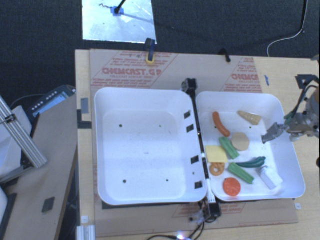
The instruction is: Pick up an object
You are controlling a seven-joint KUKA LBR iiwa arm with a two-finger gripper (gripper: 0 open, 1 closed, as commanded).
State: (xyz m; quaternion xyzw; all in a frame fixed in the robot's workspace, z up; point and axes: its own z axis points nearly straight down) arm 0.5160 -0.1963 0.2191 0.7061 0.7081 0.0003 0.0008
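Grey hand [272,133] hovers at right bin's [280,104] rim; finger state unclear.

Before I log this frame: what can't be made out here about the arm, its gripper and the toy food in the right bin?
- Grey two-finger gripper: blurred and small in the camera view; finger state unclear.
- Arm: cut off by the right edge.
- Small white block near the right white bin's front corner: too small to identify.
- Yellow flat slice: partly overlapped by a green pod-shaped toy.

Tool [273,133] over right bin [285,149] edge; toy food [235,154] inside
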